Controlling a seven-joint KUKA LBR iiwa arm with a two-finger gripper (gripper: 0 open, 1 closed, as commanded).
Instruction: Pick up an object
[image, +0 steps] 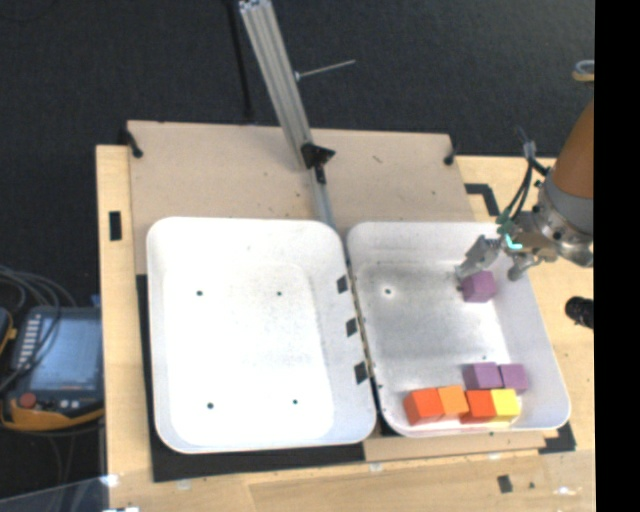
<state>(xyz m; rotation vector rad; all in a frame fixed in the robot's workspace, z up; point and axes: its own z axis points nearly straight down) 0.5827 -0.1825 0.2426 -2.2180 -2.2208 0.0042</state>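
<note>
My gripper (497, 266) hangs over the upper right part of the right bin (420, 330), with its two fingers spread apart. A purple block (479, 287) sits just below the left finger (473, 263), touching or nearly touching it, and is not clamped between the fingers. Along the bin's front right corner lies a row of blocks: an orange one (424, 405), a lighter orange one (453, 401), a red-orange one (481, 404) and a yellow one (506, 403). Two more purple blocks (487, 376) (514, 377) sit just behind that row.
The left bin (250, 330) stands beside the right one, with small black clips along the shared rim. A metal pole (285, 90) slants up from the back of the bench. A pendant with a screen (60, 355) lies off the bench's left side.
</note>
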